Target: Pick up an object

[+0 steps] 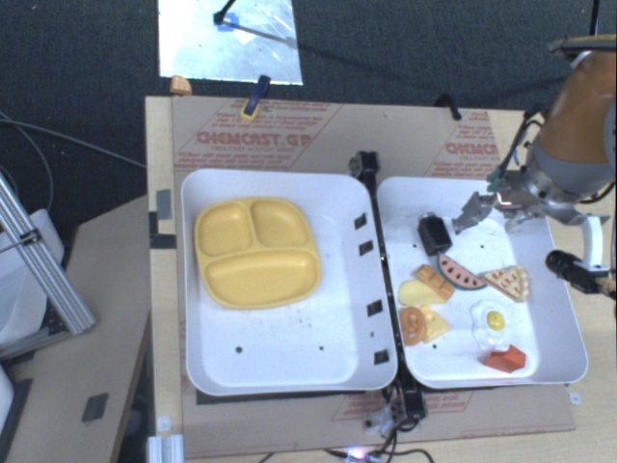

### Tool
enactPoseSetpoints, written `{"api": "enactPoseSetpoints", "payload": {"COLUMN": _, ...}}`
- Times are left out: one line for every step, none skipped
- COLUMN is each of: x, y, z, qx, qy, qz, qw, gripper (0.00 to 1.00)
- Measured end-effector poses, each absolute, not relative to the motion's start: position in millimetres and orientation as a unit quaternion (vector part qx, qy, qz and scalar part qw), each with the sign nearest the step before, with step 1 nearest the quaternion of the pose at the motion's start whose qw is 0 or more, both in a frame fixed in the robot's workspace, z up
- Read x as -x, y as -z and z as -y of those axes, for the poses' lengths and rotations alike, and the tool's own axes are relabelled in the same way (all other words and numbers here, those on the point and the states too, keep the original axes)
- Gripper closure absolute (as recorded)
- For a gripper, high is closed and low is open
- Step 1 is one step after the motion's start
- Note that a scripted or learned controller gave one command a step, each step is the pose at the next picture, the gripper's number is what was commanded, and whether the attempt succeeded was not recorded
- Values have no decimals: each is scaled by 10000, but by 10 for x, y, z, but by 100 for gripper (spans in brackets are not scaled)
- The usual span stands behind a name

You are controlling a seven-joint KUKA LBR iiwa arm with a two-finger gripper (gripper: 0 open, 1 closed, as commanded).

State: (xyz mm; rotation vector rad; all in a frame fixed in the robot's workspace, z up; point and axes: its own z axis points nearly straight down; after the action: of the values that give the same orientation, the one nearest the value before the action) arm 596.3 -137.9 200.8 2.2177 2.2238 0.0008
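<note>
Several toy foods lie in the right bin (549, 258). Among them are a black block (434, 231), a watermelon slice (461, 274), a triangular sandwich piece (508, 281), a yellow bread piece (425, 290), an orange pretzel (413, 324), a fried egg (492, 320) and a red piece (504, 359). My gripper (494, 214) hangs over the bin's far part, right of the black block and above the watermelon slice. Its two grey fingers stand apart, open, with nothing between them.
A yellow divided plate (256, 253) rests in the left bin (289, 355). The grey and orange arm (578, 123) comes in from the right over the right bin's far corner. A black clamp (364, 165) sits where the bins meet at the back.
</note>
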Motion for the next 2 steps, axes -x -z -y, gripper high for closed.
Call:
{"api": "enactPoseSetpoints", "payload": {"x": -5567, "y": -995, "z": 2008, "qx": -7052, "qy": -24, "qz": -7090, "qw": 54, "gripper": 0}}
{"api": "enactPoseSetpoints", "payload": {"x": -6025, "y": -945, "z": 2063, "qx": -7049, "qy": -28, "qz": -7092, "qw": 41, "gripper": 0}}
